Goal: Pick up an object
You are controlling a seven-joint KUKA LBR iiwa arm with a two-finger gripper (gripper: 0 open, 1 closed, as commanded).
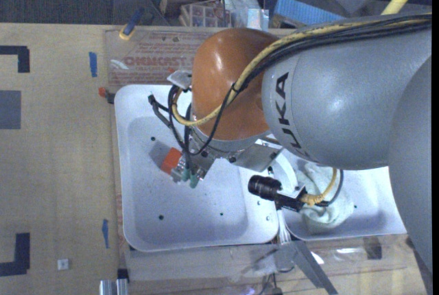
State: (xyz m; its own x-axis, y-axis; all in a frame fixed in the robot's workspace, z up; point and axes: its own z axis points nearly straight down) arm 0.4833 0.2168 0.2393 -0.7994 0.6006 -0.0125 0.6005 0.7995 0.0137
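The grey arm is seen reaching in from three o'clock, its orange band hanging over the upper part of the left bin. The gripper is lowered into that bin, just left of the bin's middle, with its tip set close above the white floor. An orange block is found at the ten o'clock side of the gripper tip, touching or nearly touching it; whether it is clasped cannot be told, and how the gripper stands, wide or narrow, cannot be told either, since the tip is small and partly hidden under the wrist. Black and yellow cables are looped at the wrist, toward twelve o'clock from the gripper. A black cylindrical fitting is seen jutting out below the arm, over the divide between the bins. In the right bin, at four o'clock from the gripper, a crumpled white cloth is laid, partly covered by the arm.
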